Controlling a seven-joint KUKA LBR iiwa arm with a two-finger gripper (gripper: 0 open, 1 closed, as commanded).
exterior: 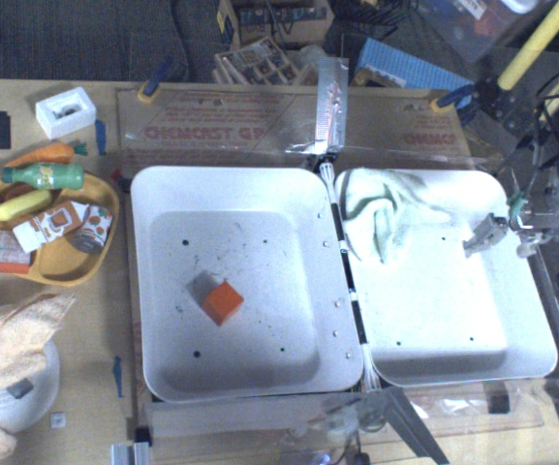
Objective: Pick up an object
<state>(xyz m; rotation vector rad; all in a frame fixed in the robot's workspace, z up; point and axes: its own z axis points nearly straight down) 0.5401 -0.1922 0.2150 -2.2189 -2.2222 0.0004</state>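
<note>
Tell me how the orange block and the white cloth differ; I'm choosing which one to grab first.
The orange block lies in the left bin; the white cloth lies in the right bin. The block is small, boxy and bright orange; the cloth is larger, crumpled and pale, blending with its bin. The block sits mid-floor, away from the walls; the cloth is bunched in the far corner against the rim. Both lie loose, apart from the gripper.
</note>
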